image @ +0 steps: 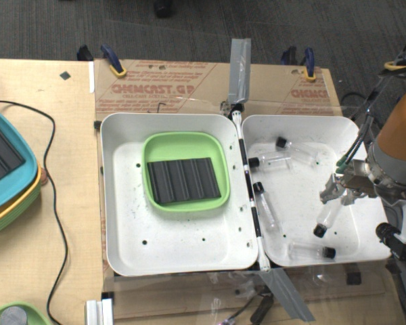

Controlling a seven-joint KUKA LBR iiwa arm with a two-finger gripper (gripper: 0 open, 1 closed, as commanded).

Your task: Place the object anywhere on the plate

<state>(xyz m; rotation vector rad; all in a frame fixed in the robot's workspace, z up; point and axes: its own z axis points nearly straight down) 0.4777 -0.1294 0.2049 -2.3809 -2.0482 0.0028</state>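
One tube (326, 219), just below end effector (340, 193)

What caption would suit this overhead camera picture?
Robot gripper over a clear tube in the right bin; green plate waits in the left bin.

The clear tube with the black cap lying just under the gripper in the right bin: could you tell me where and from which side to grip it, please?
Probably the clear tube is best taken mid-barrel, from straight above, fingers closing across its narrow width. It lies flat and slanted, black cap toward the near edge, so the gripper should turn to straddle the barrel, away from the cap.
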